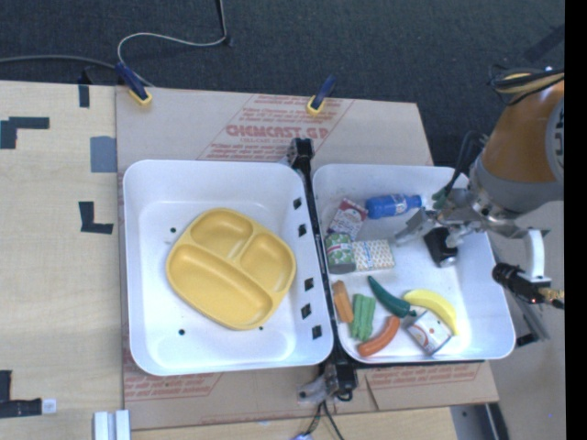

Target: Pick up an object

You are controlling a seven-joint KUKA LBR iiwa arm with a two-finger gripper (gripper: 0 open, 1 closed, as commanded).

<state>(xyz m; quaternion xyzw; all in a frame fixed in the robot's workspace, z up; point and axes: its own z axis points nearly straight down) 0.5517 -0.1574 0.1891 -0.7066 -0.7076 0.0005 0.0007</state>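
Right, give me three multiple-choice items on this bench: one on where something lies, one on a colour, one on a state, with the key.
1. Where does the yellow divided tray lie?
A. in the left bin
B. in the right bin
C. on the cardboard outside both bins

2. What colour is the cap end of the bottle in the right bin?
A. red
B. blue
C. black

3. How does the gripper stand?
A. over the left bin, above the tray
B. lifting the banana clear of the bin
C. over the right bin, with no object seen between its fingers

Key: 1 A, the tray sits in the left bin. 2 B, that end is blue. 3 C, the gripper hangs beside the bottle and the banana lies on the bin floor.
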